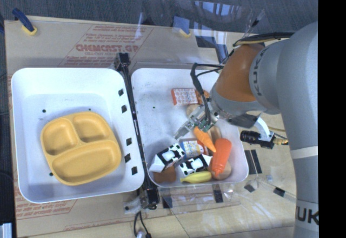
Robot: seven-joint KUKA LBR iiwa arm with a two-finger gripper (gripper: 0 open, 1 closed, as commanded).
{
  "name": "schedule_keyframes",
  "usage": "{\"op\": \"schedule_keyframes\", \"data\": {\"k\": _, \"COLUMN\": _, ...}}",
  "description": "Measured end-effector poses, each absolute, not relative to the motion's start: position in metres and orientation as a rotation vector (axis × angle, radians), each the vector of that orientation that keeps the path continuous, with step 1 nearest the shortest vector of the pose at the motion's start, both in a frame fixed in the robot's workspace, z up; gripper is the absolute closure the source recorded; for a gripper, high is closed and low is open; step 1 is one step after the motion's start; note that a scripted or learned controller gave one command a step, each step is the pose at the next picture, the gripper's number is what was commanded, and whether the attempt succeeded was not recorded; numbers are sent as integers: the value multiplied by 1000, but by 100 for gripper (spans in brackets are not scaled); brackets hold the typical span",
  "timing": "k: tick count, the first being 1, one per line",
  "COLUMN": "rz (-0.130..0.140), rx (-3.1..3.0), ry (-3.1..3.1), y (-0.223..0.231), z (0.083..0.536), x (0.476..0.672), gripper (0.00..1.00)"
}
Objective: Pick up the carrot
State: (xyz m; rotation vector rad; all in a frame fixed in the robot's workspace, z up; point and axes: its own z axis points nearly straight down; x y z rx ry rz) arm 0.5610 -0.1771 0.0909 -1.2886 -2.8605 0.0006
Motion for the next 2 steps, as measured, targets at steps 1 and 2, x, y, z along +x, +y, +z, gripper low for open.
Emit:
{"op": "schedule_keyframes", "data": {"k": 1, "rz": 2, "rx": -1274, "ry": -2867, "y": -175, "z": 101, "x": 562, "gripper": 100}}
{"op": "schedule_keyframes", "data": {"k": 2, "rz": 1, "rx": -1624, "ry": -2692, "y": -164, "z": 150, "x": 540, "gripper": 100}}
